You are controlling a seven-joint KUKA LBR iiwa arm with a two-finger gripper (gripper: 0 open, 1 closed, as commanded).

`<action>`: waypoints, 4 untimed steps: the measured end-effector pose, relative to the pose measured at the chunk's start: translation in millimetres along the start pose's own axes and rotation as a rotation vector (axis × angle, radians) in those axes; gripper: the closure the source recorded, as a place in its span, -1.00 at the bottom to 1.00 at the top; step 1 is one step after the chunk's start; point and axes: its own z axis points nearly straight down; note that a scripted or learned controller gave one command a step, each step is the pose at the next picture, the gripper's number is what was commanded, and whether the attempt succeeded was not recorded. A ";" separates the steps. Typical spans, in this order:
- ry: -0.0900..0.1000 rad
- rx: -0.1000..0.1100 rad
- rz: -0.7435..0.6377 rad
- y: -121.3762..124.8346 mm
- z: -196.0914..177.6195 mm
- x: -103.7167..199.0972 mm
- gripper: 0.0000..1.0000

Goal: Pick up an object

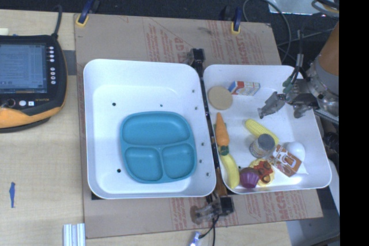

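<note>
Two bins are seen on the worktop point(57, 181). In the right bin point(320, 141), the hand point(286, 104) is held with fingers apart and nothing between them. The corn point(256, 127) is found just below-left of it, lying slanted.

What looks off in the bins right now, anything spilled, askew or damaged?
Nothing stands out. The blue three-compartment plastic tray lies flat in the left white bin. In the right white bin the toy foods lie loosely scattered, including an orange carrot, a yellow banana and a yellow corn cob. The gripper hovers over that bin.
</note>
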 end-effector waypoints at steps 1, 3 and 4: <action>-0.001 -0.008 -0.002 13.5 157.9 10.9 -1.00; 0.002 0.041 0.011 128.3 168.5 13.6 -1.00; 0.004 0.040 0.010 128.6 171.8 15.8 -1.00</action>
